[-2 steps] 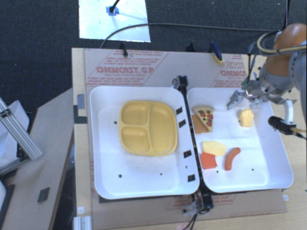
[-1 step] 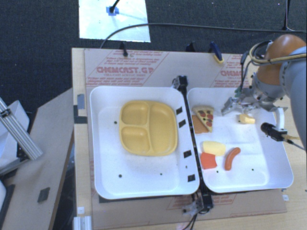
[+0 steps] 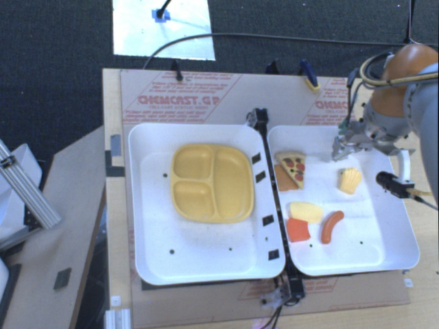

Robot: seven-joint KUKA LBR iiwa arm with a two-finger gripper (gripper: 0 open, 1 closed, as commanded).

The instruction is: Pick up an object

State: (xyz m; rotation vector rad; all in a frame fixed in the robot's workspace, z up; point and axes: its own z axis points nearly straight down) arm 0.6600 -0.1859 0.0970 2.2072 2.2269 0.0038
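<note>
The right bin point(image 3: 384, 252) holds a pizza slice point(image 3: 291, 168), a pale yellow ridged piece point(image 3: 349, 180), a yellow block point(image 3: 305, 212), an orange-red block point(image 3: 298, 230) and a red sausage point(image 3: 331, 226). My gripper point(image 3: 341, 147) hangs over the bin's far right part, just above and a little left of the ridged piece. Nothing shows between its tips. The arm with its orange band point(image 3: 405, 67) comes in from the right.
A yellow divided plate point(image 3: 209, 182) lies in the left bin point(image 3: 147, 252). A black divider with clips point(image 3: 267, 184) runs between the bins. A black probe-like part point(image 3: 394, 184) sticks in over the right bin's right rim. Cables run along the far edge.
</note>
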